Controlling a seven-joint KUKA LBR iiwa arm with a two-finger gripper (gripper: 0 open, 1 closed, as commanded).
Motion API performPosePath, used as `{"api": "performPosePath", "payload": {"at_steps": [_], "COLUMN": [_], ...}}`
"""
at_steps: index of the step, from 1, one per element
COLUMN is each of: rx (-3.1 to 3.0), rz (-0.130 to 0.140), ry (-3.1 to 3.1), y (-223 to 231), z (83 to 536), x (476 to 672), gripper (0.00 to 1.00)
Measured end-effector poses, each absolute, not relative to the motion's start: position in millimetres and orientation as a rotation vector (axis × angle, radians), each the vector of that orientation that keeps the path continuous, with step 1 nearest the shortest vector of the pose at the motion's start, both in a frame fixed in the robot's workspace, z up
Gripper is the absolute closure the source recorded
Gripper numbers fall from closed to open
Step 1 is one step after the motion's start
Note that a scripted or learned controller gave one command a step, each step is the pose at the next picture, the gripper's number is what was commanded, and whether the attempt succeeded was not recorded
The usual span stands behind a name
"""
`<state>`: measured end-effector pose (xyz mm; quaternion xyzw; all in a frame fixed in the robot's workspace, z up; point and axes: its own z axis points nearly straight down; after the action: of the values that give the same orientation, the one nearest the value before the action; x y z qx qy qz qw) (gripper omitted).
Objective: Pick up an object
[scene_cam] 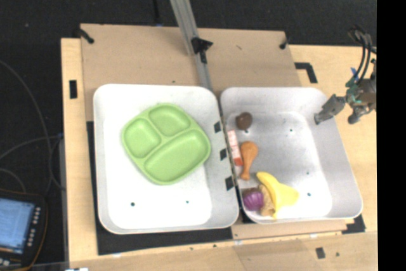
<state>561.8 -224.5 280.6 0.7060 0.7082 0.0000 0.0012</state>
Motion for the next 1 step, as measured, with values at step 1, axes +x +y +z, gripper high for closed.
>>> {"api": "performPosePath", "payload": {"at_steps": [1], "rx": [2.216], "rz": [-0.001], "ry": [2.223], "y": [-224.6], "z": [280.6], "x": [561.8], "gripper": [0.0]}}
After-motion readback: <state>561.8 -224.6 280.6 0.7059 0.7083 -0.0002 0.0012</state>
